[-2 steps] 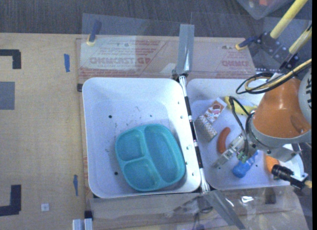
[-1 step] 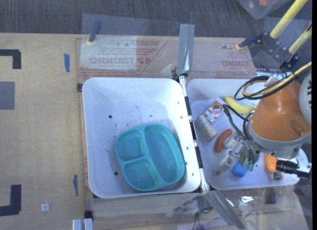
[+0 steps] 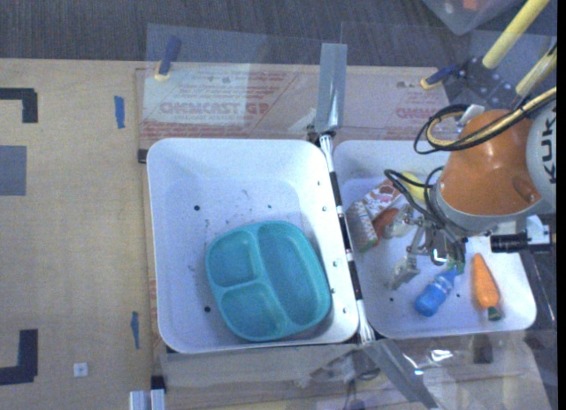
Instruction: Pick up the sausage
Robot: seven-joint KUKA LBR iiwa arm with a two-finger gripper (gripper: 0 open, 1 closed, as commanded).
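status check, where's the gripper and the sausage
Gripper low in right bin, nothing seen between its fingers. Sausage lies left of it, beside a wrapped item. Blue bottle and carrot nearby.

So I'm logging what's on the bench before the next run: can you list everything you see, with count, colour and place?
Bins: two, white, side by side on the bench.
Divided tray: one, teal, three compartments, lying in the left bin toward its near side.
Carrot: one, orange with a green end, right bin, near its right edge.
Blue object: one, small, right bin, near the front; too blurred to name.
Sausage-like item: one, reddish, right bin, near the divider, beside a silvery-grey item I cannot identify.
Arm: one, grey with an orange band, reaching in over the right bin.
Claw: one, metallic, over the right bin's floor, left of the blue object; nothing seen between its fingers.
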